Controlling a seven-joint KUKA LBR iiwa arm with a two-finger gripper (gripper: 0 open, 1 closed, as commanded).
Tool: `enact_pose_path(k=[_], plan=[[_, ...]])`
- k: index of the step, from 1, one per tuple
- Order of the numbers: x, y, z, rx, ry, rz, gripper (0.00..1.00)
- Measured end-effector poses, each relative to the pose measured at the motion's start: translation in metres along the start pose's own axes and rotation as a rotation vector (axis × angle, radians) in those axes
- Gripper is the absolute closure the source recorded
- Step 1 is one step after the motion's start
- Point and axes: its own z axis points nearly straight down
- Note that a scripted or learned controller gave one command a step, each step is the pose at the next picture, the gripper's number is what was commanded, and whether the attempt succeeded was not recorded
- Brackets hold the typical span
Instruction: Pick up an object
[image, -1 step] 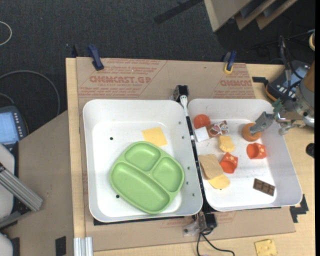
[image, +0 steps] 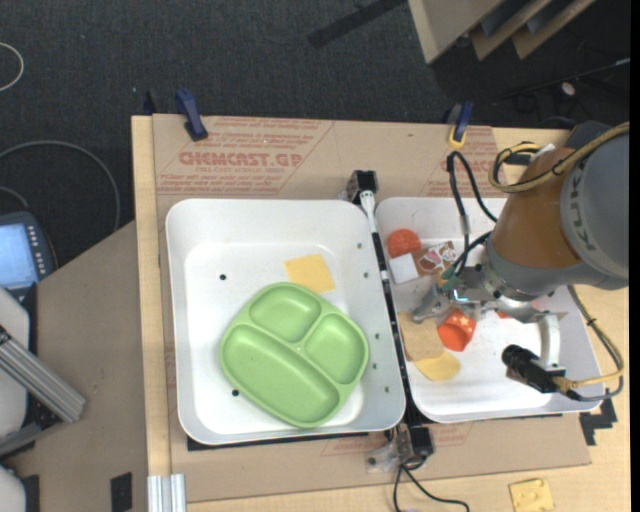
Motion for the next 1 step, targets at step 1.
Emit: enact_pose_path(k=[1], plan=[[0.0029,-0.0338,0.0061,-0.019,-0.008,0.009,0.00]])
